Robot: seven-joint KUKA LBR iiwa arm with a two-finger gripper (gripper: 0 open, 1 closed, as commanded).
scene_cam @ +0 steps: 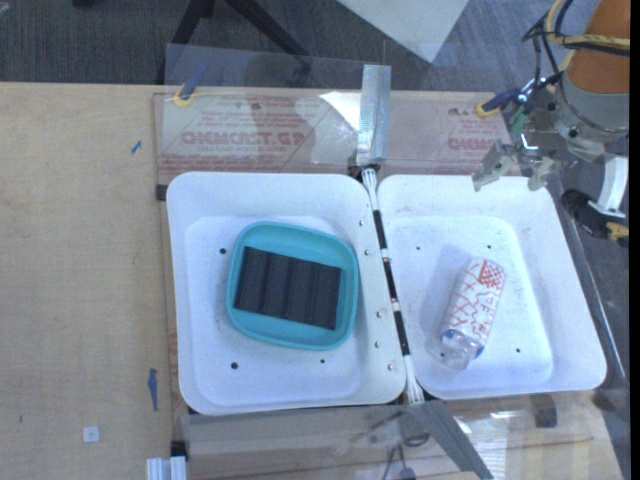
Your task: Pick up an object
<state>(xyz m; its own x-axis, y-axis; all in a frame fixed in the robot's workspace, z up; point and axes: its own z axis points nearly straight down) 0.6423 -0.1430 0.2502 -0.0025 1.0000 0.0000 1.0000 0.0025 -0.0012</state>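
Lying side by side on the bench point(80, 268): left bin point(195, 363), right bin point(570, 353). Resting at the middle of the left bin: teal tray point(292, 285). Lying slantwise at the middle of the right bin: bottle point(470, 311). Hovering over the right bin's far right corner: gripper point(513, 168), fingers spread apart, holding nothing.

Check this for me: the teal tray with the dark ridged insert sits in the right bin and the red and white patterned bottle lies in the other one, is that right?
Not quite. The camera view shows the teal tray with its dark ridged insert in the left bin, not the right. The red and white patterned bottle lies in the other one, the right bin.
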